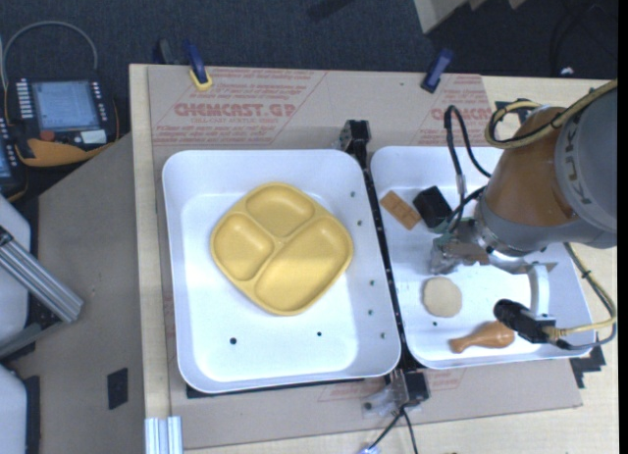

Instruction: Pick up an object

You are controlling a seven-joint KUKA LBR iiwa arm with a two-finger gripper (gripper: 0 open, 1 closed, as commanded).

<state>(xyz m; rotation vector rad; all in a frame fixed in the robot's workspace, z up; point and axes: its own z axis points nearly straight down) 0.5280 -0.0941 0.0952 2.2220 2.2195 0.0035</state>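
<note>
**Seemingly short of a grasp: pincer low in the right bin, nothing seen held**

The pincer (444,254) of the grey arm with the orange band (589,173) is seen low over the right shallow white bin (417,334), towards its left side. Whether it is apart or together cannot be told from this slant, and no object is seen clamped in it. The step in hand is judged to be the approach to a pick.

The likeliest target is the pale beige round lump (442,297), which lies just beside the pincer on the near side. For a sound grasp, the pincer would best be brought squarely over the lump's middle before being lowered, so that the rounded sides are met evenly and the lump is not nudged away. The lump lies clear of the bin wall, so room is left on every side.

Three further things are held in the right bin. A small brown rectangular block (399,209) lies at the far left, close to the wall. A black blocky piece (432,205) sits just right of it. An orange-brown drumstick-shaped toy (483,337) lies along the near edge.

The left shallow white bin (196,325) holds one thing, a yellow plastic plate with three compartments (283,246), set near the middle. Both bins rest side by side on the cardboard-covered table (294,99).
</note>
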